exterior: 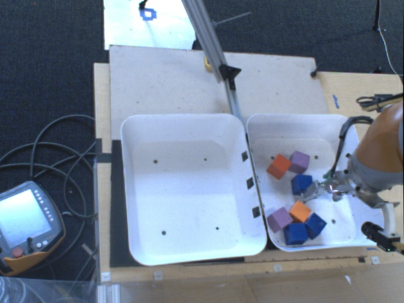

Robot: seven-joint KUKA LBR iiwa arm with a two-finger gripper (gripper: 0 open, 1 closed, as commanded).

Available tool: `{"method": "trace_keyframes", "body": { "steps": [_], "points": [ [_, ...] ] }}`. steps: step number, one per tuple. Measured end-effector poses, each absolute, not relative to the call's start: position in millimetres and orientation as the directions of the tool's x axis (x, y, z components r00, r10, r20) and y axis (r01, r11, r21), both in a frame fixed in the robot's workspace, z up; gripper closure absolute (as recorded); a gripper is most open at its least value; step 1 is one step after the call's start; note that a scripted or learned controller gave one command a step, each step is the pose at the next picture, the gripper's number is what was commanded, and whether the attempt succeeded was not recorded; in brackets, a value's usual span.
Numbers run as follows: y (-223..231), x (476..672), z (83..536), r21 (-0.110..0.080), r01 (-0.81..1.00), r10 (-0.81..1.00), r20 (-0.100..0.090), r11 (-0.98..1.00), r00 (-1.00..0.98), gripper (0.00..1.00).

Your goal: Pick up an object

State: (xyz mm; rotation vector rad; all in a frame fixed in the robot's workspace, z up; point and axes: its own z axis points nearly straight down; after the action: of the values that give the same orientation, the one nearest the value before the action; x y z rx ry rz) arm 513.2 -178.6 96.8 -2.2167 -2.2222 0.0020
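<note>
**Inspector:** Now, operator, look at your right bin (260, 129). The arm (379, 150) reaches in from the right, orange band above the wrist, and your gripper (314, 191) sits low over the bin floor among the blocks.

**Operator:** Is it holding anything?

**Inspector:** You cannot claim that. No block shows between the fingers. Whether they stand apart or together I cannot tell; the tips are small and blurred against the white floor. They lie just beside the upper blue block (302, 184), on its lower right, and just above the small orange block (300, 211).

**Operator:** And the rest of the objects?

**Inspector:** You have seven blocks, all in the right bin. An orange block (278, 166) and a purple block (299, 161) sit side by side toward the bin's middle, above the upper blue one. Toward the near edge, a second purple block (278, 219) lies left of the small orange one, with two blue blocks below: one (295, 233) by the near wall, the other (315, 225) touching its right side.

**Operator:** The left bin?

**Inspector:** Your left bin (136, 188) stands beside the right one, their walls meeting. A teach pendant (25, 226) lies on the floor at the far left, cables looping above it.
</note>
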Motion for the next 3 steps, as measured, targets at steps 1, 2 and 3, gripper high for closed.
{"method": "trace_keyframes", "body": {
  "steps": [1, 2, 3],
  "points": [
    [-179, 515.2, 110, 0.004, 1.0, 1.0, -0.001, 0.005, -0.005, 1.0],
    [-182, 519.1, 175, 0.008, 1.0, 1.0, -0.003, 0.005, -0.005, 1.0],
    [-183, 521.3, 229, 0.008, 1.0, 1.0, -0.003, 0.005, -0.005, 1.0]
  ]
}}
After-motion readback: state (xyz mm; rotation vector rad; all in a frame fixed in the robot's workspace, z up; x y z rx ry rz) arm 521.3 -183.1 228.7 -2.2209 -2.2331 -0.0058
